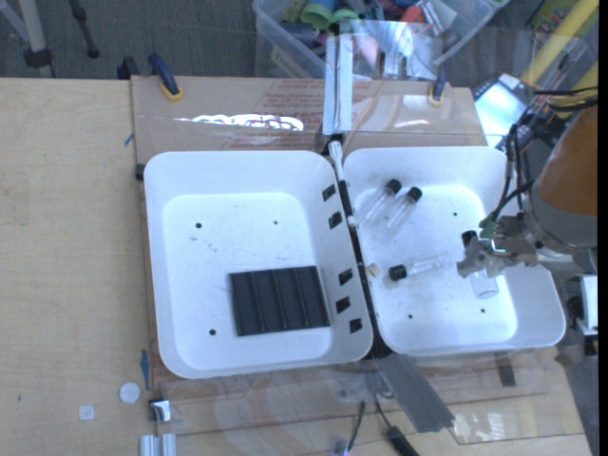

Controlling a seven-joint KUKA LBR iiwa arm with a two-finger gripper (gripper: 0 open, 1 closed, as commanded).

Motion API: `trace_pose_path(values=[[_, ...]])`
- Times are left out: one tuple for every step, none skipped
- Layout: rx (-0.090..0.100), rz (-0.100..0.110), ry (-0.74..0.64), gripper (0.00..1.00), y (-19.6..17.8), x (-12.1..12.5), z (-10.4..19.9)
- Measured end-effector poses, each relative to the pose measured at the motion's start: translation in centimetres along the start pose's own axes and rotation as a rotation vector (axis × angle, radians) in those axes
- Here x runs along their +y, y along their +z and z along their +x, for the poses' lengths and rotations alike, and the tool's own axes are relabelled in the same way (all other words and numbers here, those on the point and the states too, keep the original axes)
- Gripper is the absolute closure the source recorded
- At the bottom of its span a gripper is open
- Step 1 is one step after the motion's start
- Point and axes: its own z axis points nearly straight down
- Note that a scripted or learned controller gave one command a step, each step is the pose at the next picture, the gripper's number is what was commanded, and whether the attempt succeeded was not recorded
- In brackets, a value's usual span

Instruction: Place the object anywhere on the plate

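Gripper (480, 255) over right bin (532, 326), can't tell its state. Vials (402, 202) lie near its middle, loose vial (416, 269) nearest. Drop squarely on that one, then carry to black plate (278, 300) in left bin (161, 350).

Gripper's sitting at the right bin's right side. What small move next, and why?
Probably lift straight up a little. The gripper sits over a clear tube, but a hold can't be confirmed; lifting would show it before crossing to the dark plate in the left bin.
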Motion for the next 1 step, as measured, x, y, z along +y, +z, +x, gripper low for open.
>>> trace_pose_path(values=[[0.001, 0.002, 0.066, 1.00, 1.81, 5.54, 8.36]])
